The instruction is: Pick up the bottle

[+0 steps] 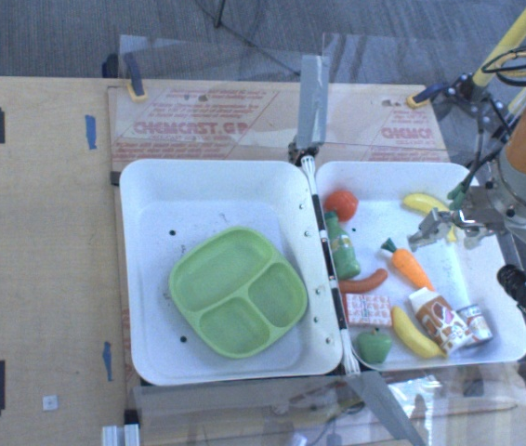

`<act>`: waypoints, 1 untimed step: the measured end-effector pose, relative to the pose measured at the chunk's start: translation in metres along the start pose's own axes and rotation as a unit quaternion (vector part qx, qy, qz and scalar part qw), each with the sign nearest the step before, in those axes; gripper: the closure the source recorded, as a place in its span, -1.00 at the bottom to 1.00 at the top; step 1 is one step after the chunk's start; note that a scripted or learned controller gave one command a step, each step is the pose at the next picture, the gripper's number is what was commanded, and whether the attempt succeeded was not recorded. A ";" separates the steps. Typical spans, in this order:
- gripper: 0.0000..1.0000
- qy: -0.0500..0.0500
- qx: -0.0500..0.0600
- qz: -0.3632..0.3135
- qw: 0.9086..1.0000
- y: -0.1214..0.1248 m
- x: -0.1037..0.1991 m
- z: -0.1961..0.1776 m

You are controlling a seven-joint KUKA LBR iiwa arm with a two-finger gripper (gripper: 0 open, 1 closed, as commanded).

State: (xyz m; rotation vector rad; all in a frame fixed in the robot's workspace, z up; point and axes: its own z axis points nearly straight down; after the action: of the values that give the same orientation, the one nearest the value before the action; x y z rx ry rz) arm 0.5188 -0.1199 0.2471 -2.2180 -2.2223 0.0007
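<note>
Camera view. Landmark: the divider between the two white bins. Left of it, the left bin carries a green sectioned plate. Right of it, the right bin holds all the loose items.

The bottle, green, lies against the divider on its right side, long axis along the wall; tomato just behind it, sausage just in front. Being pressed to the wall leaves little finger room on that side, judged.

Further right of the divider: carrot, snack packet, green apple, banana, carton, can, second banana.

Gripper hangs over the right bin, well right of the divider, between carrot and far banana, apart from the bottle. Fingers spread, nothing between them. Judged: approach stage, grasp not yet made.
</note>
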 end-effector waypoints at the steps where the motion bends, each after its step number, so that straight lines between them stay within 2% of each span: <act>1: -1.00 0.000 0.000 0.112 0.994 -0.008 -0.003 0.125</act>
State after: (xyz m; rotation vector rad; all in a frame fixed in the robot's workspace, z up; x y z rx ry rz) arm 0.5108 -0.1230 0.1222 -2.4523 -1.9604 0.0017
